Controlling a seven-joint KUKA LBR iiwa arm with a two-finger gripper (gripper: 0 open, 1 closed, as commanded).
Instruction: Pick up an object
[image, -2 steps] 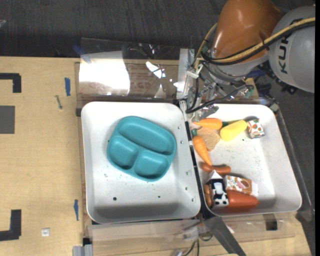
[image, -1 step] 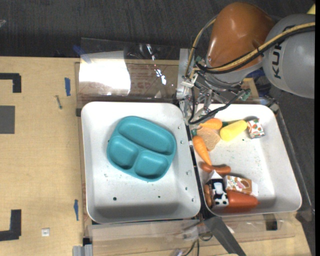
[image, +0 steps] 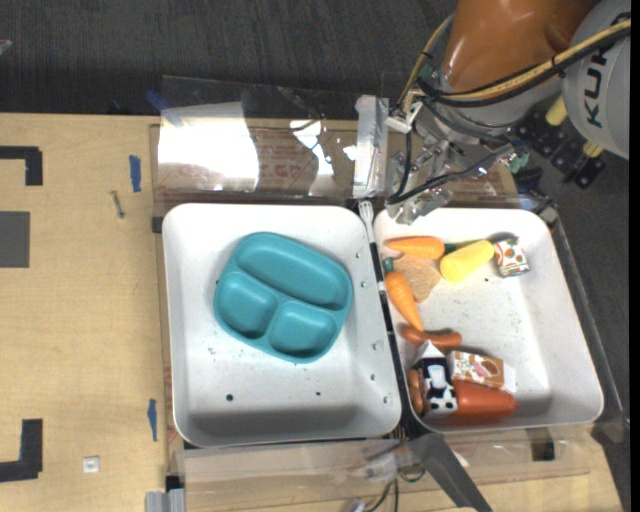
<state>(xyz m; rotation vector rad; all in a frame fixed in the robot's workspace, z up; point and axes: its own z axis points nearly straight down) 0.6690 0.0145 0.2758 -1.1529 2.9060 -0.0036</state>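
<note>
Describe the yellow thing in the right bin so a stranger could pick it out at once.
Start at the right white bin, the one crowded with toy food. Along its far edge lies a yellow lemon-like toy, between an orange carrot toward the teal tray's bin and a small red-and-white carton on the other side. It is the sole yellow piece, plump and oval.

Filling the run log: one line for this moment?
gripper above right white bin rear edge | nothing held | teal divided tray in left bin
</note>
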